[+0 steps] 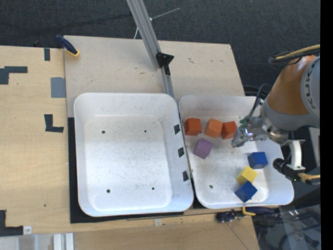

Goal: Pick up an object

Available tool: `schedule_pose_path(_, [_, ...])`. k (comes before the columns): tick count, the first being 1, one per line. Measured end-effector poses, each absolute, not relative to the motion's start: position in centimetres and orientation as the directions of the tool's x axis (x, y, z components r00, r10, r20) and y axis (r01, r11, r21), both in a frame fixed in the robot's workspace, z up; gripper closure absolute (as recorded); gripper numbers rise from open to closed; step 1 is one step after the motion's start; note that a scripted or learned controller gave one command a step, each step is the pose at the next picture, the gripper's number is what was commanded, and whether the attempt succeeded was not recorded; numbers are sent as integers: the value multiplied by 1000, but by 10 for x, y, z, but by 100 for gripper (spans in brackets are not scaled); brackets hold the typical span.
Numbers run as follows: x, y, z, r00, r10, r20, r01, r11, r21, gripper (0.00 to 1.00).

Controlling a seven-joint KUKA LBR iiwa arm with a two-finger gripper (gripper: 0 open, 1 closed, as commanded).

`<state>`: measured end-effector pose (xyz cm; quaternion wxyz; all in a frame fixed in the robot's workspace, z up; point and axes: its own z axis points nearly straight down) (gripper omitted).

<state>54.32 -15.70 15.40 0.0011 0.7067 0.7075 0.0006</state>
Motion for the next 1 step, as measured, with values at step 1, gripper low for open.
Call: schedule_pose_path(1, [543, -153, 197, -2, 1000, -1, 1000, 2, 3, 100])
